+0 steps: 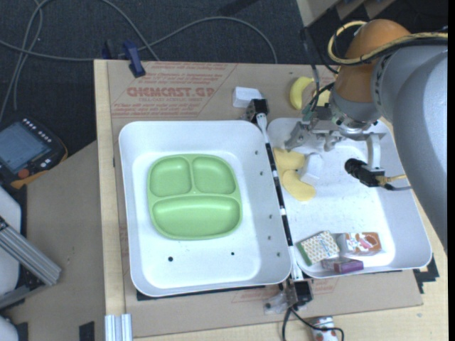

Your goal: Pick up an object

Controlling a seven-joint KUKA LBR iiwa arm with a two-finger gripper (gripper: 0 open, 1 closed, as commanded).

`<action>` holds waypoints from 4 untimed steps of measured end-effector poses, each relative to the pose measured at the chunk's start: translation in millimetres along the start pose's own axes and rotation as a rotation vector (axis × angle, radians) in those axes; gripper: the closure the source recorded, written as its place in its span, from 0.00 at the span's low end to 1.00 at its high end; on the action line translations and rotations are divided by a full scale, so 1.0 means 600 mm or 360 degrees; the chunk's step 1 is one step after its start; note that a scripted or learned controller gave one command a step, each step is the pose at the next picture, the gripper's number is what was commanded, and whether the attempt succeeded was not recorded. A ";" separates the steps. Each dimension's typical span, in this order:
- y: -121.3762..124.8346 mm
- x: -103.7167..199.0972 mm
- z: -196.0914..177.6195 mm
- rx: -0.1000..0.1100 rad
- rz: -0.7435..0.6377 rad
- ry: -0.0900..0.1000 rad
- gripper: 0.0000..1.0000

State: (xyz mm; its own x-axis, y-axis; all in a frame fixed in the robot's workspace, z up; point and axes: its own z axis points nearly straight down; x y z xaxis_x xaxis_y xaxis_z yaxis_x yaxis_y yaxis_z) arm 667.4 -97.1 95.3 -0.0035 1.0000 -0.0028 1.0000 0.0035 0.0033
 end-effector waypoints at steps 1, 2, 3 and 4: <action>-0.074 -0.019 0.018 0.0008 0.0006 0.0005 0.00; -0.098 0.009 0.017 0.0007 0.0005 0.0004 0.00; -0.008 -0.008 0.017 0.0003 0.0003 0.0003 0.00; -0.088 0.010 0.018 0.0008 0.0006 0.0006 0.00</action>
State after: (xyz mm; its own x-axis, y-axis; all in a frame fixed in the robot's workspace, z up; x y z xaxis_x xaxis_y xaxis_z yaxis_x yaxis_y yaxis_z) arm 614.5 -91.3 84.5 0.0006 1.0000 0.0007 1.0000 -0.0006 -0.0016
